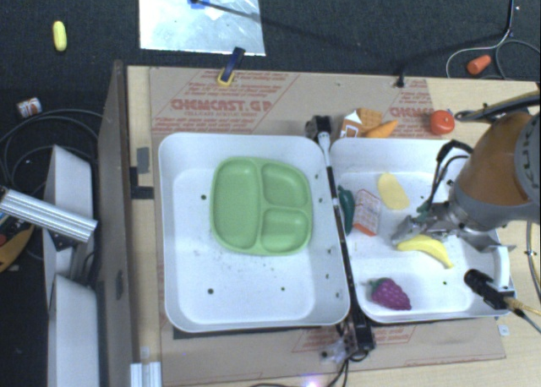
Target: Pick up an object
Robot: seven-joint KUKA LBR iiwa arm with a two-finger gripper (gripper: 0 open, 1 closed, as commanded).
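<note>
View from above the bench. The gripper (412, 230) hangs low in the right bin (423, 154), just above the left end of the banana (429, 248); whether it is spread or closed cannot be told from here. The banana lies flat, between the yellow lemon (392, 190) and the purple grapes (390, 293). It looks like a light, stiff, smooth plastic toy, best pinched across its curved middle.
</note>
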